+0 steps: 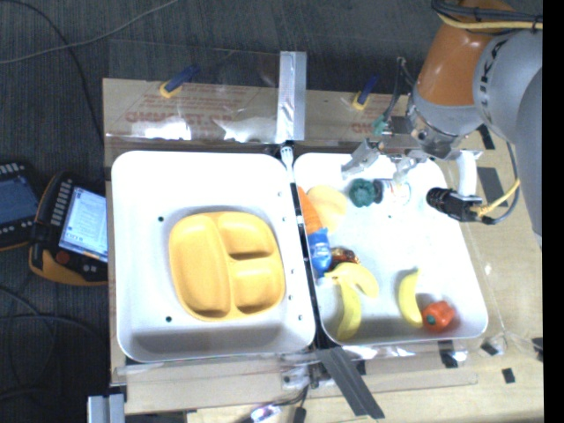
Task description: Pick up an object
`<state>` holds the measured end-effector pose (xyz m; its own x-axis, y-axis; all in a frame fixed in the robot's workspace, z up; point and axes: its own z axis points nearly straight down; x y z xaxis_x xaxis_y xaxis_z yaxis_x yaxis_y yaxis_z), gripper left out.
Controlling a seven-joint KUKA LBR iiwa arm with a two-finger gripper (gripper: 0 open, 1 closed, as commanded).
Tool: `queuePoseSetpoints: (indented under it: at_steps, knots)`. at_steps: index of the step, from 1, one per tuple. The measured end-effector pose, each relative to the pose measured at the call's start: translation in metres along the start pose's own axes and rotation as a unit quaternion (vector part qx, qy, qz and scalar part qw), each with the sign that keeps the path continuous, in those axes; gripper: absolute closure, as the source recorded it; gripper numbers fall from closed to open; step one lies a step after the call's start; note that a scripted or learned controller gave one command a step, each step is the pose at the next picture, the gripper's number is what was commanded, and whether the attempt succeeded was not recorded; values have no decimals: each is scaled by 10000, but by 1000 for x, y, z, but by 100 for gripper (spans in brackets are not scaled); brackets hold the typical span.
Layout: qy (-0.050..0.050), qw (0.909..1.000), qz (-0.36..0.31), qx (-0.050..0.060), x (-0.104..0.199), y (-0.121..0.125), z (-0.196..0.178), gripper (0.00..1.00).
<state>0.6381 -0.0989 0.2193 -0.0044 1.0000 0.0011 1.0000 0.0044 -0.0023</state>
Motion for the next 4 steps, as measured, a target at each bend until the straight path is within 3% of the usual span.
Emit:
queuePoseSetpoints:
  at_steps: [1, 2, 3, 4]
  knots:
    - [-18, 9932, -1163, -3, -44, 19, 76, 0]
    - [-37, 9774, -2116, 7, -57, 30, 131, 0]
    - [-35, 9539, -2999, -39, -99, 10, 131, 0]
    - [-27, 9519, -3064, -50, -17, -34, 129, 0]
